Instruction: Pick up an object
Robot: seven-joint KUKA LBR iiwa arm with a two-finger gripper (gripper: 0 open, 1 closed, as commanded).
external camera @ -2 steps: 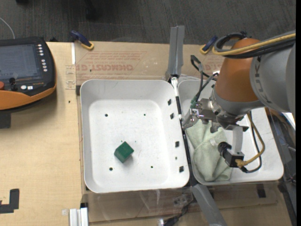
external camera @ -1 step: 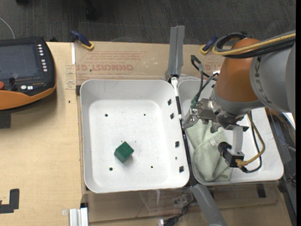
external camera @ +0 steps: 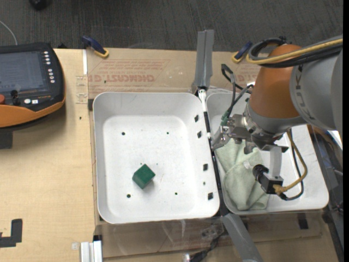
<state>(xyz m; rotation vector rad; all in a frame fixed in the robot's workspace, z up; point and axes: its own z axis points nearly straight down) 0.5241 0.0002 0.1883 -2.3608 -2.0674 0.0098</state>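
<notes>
A small green cube (external camera: 144,176) lies in the left bin (external camera: 109,146), towards its front and left of centre. In the right bin (external camera: 316,201) a crumpled pale green cloth (external camera: 242,182) fills the left and front part. The gripper (external camera: 235,141) points down over the right bin's left side, right above the upper edge of the cloth. The orange wrist band and grey arm cover most of it from above. The cube sits far to the gripper's left, across the wall between the bins.
A teach pendant (external camera: 27,83) rests on the bench at the far left. Cables (external camera: 297,173) loop from the wrist over the right bin. A grey post (external camera: 204,59) stands behind the gap between the bins.
</notes>
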